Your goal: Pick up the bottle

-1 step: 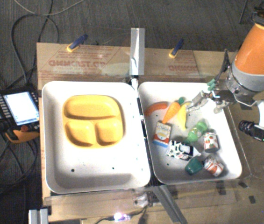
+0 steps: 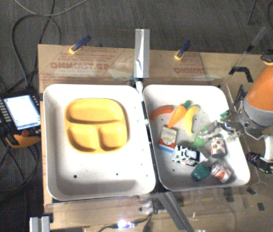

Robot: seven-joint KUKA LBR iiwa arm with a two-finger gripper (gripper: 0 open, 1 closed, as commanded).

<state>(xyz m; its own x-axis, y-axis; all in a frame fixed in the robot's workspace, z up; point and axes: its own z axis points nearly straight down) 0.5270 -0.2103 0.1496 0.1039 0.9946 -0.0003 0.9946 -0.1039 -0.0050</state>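
Left bin (image 2: 59, 178) held a yellow divided tray (image 2: 96, 124). Right bin (image 2: 163, 178) was cluttered: clear green-capped bottle (image 2: 207, 132), carrot (image 2: 177, 116), banana (image 2: 190, 118), small cartons, teal cup (image 2: 200, 171). Gripper (image 2: 229, 123) sat beside the bottle.

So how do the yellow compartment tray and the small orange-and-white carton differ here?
The yellow compartment tray lies in the left white bin; the small orange-and-white carton lies in the right white bin. The tray is far larger than the carton. The tray lies alone, while the carton sits crowded among other items, beside an orange carrot toy. Both rest on bin floors.
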